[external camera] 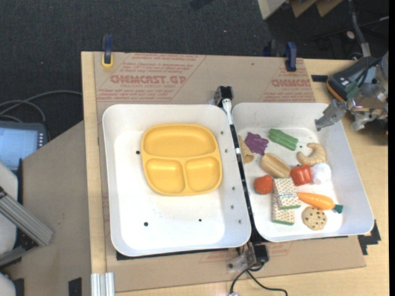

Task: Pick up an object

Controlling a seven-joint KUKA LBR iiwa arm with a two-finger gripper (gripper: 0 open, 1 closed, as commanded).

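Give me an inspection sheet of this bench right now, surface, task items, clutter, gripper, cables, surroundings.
Surface: bench bearing two white bins side by side, left bin and right bin.
Job's things: toy foods in the right bin, among them a carrot, cookie, tomato, green piece, purple piece.
Clutter: yellow divided plate in the left bin.
Grippers: gripper at the right bin's upper right rim, holding nothing visible.
Cables: black cable below the bins.
Surroundings: dark carpet beyond the bench.

Grey arm reaching in from the right, end effector (327, 119) raised, pointing down-left
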